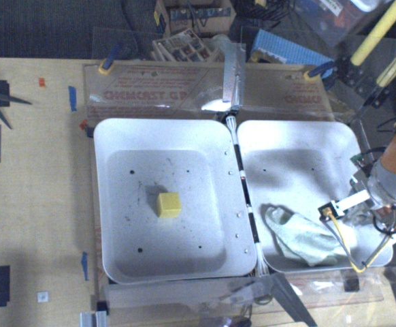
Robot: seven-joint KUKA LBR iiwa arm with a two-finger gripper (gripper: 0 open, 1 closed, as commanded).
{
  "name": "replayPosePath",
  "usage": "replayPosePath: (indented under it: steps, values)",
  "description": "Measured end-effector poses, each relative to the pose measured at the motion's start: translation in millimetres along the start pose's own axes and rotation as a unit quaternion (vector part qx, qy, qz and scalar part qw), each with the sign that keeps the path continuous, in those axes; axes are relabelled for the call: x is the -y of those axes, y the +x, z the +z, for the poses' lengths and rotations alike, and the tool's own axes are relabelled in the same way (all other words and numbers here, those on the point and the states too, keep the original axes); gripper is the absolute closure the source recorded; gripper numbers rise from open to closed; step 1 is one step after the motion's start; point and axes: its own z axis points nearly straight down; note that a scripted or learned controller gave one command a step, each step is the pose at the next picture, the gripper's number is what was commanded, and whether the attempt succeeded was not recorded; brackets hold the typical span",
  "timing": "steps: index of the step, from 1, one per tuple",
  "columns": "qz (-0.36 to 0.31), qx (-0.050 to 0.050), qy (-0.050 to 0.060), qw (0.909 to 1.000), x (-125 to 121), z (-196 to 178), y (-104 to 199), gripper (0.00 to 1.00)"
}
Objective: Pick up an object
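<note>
- Since two things lie within reach and the task names none, either could be the one to lift; the yellow block sits alone near the middle of the left bin, well apart from every wall.
- It looks like a small foam or sponge cube: probably very light, a little springy, with flat faces that give a straight pinch across two opposite sides. I judge it the easier grasp, since nothing crowds it.
- In the right bin, a pale crumpled cloth lies against the near wall, toward the bin's front.
- It is likely soft and limp, so it would sag and could slip; a raised fold near its middle seems the best place to pinch.
- At the right bin's far right edge, the gripper hangs just beside the cloth, near its right end. Whether its fingers are apart or together I cannot tell.
</note>
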Motion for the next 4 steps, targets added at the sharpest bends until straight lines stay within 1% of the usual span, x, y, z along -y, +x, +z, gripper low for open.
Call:
replayPosePath:
  steps: [1, 2, 3, 4]
  values:
    - [0.091, 0.003, -0.003, 0.9958, -8, -95, 39, 1.0]
    - [0.091, 0.003, -0.003, 0.9959, -9, -105, 39, 1.0]
    - [0.091, 0.003, -0.003, 0.9959, -9, -105, 39, 0.0]
    - [0.091, 0.003, -0.003, 0.9958, -10, -115, 39, 1.0]
